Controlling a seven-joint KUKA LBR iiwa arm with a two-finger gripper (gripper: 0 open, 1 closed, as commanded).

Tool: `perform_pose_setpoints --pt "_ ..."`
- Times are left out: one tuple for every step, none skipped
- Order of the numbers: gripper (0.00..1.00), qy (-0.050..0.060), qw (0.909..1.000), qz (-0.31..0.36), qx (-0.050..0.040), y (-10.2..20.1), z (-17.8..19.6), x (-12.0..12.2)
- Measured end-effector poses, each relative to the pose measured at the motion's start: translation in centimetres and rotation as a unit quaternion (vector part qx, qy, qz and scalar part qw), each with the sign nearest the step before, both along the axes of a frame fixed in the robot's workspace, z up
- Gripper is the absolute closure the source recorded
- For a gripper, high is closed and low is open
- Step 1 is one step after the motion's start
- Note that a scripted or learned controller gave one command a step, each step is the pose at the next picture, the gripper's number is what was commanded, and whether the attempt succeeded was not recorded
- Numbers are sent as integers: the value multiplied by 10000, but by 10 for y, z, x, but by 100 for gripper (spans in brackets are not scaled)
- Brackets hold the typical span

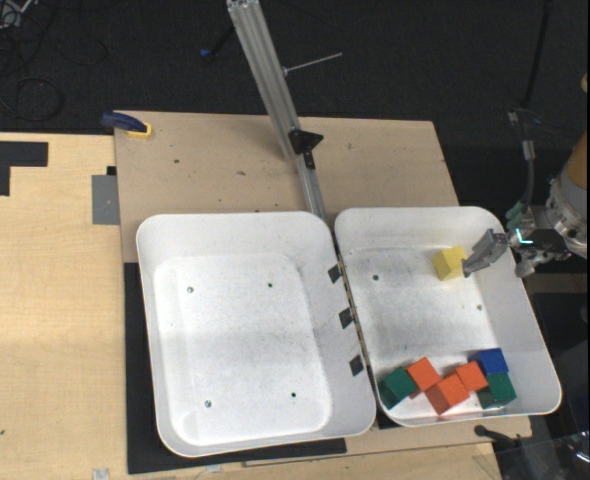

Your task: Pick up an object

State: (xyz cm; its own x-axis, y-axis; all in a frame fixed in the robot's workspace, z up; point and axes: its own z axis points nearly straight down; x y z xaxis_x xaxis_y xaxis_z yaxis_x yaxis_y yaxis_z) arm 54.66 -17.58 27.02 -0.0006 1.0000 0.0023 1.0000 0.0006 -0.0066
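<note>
- The grey two-finger hand [487,250] reached in from the right edge of the view, over the upper right part of the right-hand shallow white plastic bin [515,313].
- Its dark fingers pointed left and slightly down, towards a small yellow block [450,263].
- The yellow block sat just left of the fingertips, touching or nearly touching them; which of the two could not be told.
- Whether the hand was open or closed could not be told; the fingers read as one dark shape, and the block did not show between them.
- Well below the hand, along the near wall of the same bin, lay a cluster of small blocks: a green one [398,384], an orange one [424,373], two more orange ones [457,386] pressed together, a blue one [491,362] and a dark green one [497,393].
- The cluster's blocks touched one another in a loose row.
- Far left of the hand sat the left-hand shallow white plastic bin [165,268], side by side with the first.
- Both bins rested on a light wooden tabletop [215,163].
- Up and left of the hand, a slanted silver aluminium rail [270,78] rose from between the bins.
</note>
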Motion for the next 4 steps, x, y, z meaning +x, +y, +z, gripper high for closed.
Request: perform_pose_setpoints --pt "0 -19 10000 -4 -5 -1 2 1" --pt "0 5 10000 -7 -3 -5 -44 -5" --pt "0 12 10000 -18 4 5 -101 -2" --pt "0 10 10000 -16 3 8 -145 -5"
